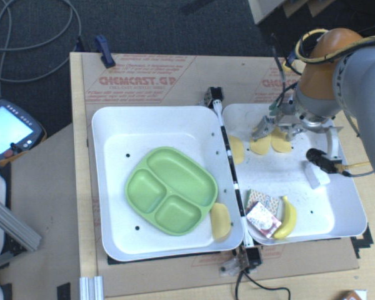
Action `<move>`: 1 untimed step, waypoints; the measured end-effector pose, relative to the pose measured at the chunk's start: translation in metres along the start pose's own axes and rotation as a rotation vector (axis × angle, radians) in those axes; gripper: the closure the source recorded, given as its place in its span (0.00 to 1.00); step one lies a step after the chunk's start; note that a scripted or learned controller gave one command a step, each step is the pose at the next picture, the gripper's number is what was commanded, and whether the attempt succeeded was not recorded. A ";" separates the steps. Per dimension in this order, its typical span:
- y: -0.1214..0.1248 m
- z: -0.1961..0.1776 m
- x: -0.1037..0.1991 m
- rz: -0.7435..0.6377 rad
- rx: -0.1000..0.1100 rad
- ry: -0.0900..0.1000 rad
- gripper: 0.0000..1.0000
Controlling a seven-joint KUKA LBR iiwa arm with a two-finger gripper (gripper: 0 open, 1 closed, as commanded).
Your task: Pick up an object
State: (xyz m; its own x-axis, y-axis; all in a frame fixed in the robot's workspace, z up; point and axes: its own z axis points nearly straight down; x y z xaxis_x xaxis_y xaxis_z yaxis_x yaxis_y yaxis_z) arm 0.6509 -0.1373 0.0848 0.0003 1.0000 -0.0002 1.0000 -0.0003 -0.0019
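My gripper [276, 130] hangs low over the back left part of the right bin [337, 220], its fingers spread open. Right under it lie two pale yellow pieces [270, 145], and I cannot tell whether the fingers touch them. A third yellow piece [236, 149] rests against the bin's left wall. At the front of this bin a banana [287, 218] lies beside a red and white snack packet [262, 216]. A small white block [315, 177] sits to the right.
The left bin [112, 136] holds a green divided plate [170, 190] and a yellow oval object [220, 221] at its front right corner. A black part with cables [324, 160] juts from the wrist over the right bin.
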 end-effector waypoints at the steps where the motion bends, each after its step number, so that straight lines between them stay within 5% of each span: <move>1: 0.016 0.000 -0.019 0.000 -0.005 -0.001 0.00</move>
State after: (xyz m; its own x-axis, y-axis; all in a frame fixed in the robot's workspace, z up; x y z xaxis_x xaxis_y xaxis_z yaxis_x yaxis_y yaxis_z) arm 0.6669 -0.1558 0.0851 0.0001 1.0000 -0.0014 1.0000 -0.0001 0.0027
